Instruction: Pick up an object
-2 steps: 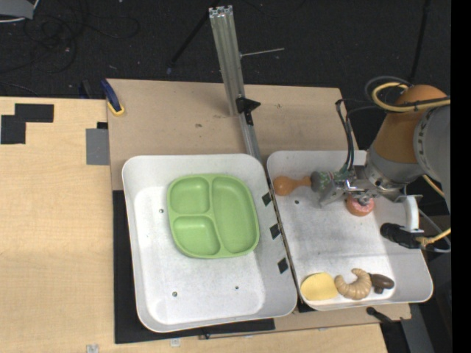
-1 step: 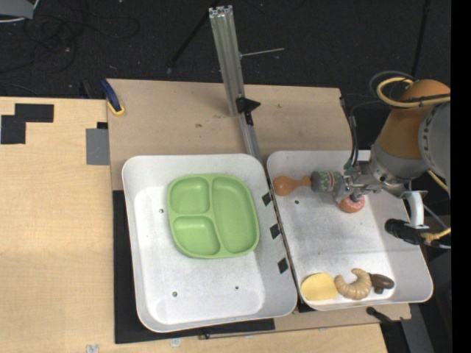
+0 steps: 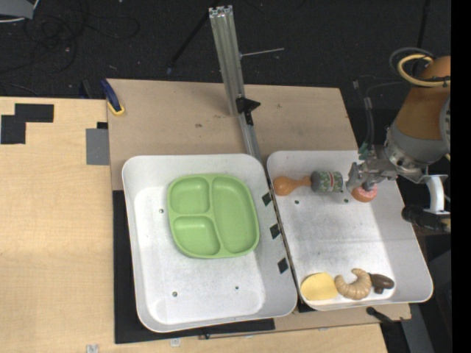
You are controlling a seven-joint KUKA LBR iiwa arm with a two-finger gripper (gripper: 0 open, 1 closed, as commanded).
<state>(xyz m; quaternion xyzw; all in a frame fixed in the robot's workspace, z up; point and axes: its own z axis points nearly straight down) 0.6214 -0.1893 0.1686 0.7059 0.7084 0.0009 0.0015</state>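
The pincer [image 3: 362, 181], whose grip I cannot tell, hangs at the right bin's [image 3: 346, 234] far edge, directly over a small orange-red piece [image 3: 363, 193], with the dark-ended toy [image 3: 309, 182] stretching lengthwise to its left along that edge.
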